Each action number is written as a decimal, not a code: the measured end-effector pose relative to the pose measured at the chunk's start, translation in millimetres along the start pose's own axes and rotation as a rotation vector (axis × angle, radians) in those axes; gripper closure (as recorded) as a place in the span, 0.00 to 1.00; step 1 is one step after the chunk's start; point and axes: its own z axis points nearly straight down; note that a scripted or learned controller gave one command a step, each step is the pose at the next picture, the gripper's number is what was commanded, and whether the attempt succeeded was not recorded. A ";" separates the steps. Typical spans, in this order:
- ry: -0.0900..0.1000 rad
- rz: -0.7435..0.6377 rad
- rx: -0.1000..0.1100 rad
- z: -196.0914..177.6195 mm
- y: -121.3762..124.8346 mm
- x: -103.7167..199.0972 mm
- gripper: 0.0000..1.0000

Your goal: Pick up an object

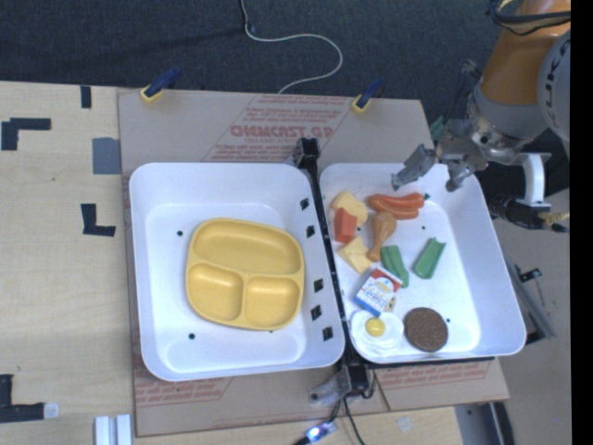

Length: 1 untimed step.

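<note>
Hovering tool (434,169) — fingers spread — above orange-red pepper (397,204).

A yellow divided plate (246,274) is lying flat in the middle of the left bin (153,248), its single long compartment facing the far side and its two smaller ones facing the near side. The left bin is sitting edge to edge with the right bin (494,239), and both are resting on a brown cardboard sheet (269,128) with red print. Two blue and yellow clamps (160,83) (368,93) are gripping the sheet's far edge. A thin white cable (296,40) is looping across the dark carpet (111,17) beyond. Black tape marks (93,219) are showing on the wooden bench (56,295) at the left.
</note>
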 end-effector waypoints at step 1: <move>-0.002 -0.003 -0.014 -9.0 2.1 0.4 0.00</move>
